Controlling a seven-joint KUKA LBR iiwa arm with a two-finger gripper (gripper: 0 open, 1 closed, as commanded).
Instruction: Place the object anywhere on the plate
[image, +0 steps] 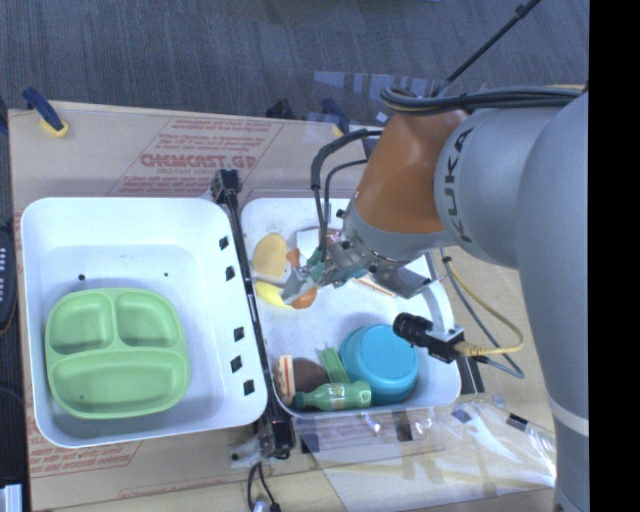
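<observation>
1. Nearest the camera stands the arm (470, 190), grey with an orange band, reaching in over the right bin (440, 392).
2. Gripper (303, 283) is low in the upper left part of that bin, among a pale yellow rounded item (268, 255), a yellow piece (268, 293) and an orange piece (304, 297). Whether the claw is apart, together or clamped on anything cannot be told; the wrist and clutter hide it.
3. Other contents of the right bin: blue bowl (380, 360), green bottle (335, 397) lying on its side, brown item (300, 374) near the front wall.
4. Green plate (117, 351), with compartments, sits in the left bin (60, 225), well apart from the gripper. Nothing rests on it.
5. Judgement: the task is at the pick stage. The object is likely one of the small pieces at the gripper, still in the right bin. Grasp, lift, carry across the divider and release on the plate all remain.
</observation>
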